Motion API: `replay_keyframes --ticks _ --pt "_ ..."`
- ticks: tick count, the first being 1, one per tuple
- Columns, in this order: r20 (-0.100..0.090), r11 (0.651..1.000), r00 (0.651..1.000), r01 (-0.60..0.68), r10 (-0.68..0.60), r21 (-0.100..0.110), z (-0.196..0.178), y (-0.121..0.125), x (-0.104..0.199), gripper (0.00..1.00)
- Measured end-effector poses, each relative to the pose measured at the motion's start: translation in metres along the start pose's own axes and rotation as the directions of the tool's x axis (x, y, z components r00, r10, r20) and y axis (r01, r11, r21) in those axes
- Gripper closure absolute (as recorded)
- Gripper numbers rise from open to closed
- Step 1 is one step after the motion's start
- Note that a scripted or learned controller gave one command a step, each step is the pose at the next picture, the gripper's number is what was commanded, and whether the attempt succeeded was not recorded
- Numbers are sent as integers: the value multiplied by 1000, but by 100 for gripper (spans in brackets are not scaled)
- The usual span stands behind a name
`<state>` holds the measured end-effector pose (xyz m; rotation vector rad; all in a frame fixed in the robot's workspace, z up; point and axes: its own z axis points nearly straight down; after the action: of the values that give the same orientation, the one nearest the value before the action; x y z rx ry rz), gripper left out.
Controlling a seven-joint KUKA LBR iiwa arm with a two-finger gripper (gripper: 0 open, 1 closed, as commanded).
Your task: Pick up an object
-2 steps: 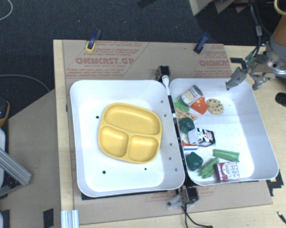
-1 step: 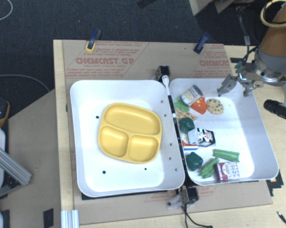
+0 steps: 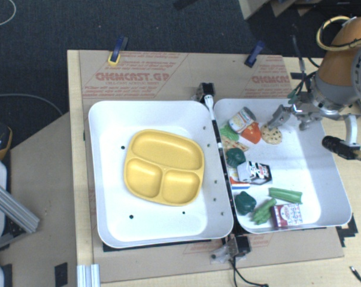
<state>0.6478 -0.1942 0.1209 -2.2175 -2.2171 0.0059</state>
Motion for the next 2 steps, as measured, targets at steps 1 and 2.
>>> replay_keyframes --ticks 1,2 --pt "-1 1000 1000 1 -1 -4 38 0 1 0" --pt "3 1000 1000 3 -3 -11 23 2 1 100"
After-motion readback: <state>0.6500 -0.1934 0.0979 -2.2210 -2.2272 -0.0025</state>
